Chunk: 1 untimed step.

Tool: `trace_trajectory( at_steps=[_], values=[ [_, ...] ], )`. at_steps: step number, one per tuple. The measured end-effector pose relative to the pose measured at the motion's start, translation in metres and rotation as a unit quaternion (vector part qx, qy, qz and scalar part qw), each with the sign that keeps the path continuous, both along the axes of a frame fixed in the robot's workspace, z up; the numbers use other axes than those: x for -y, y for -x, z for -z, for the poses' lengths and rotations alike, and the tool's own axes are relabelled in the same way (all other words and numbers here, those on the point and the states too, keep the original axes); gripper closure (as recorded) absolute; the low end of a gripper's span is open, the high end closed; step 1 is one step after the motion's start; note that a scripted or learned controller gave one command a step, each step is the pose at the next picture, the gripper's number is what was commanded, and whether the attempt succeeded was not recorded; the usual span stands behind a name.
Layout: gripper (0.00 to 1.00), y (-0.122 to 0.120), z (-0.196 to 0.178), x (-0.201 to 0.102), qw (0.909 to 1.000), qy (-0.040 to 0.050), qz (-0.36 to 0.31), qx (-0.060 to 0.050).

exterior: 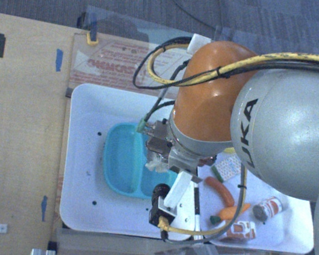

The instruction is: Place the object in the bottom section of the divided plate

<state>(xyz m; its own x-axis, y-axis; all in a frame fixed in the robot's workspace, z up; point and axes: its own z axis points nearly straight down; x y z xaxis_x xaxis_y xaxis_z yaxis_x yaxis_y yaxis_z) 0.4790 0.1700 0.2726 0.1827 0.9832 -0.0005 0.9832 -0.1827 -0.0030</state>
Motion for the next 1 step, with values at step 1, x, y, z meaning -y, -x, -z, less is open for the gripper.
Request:
trace_trajectory(
  at_steps=[1],
  values=[
    [1.0,-0.0157,-0.0164,-0.0124,0.9928,0.0003,0.12,0.001]
  ],
)
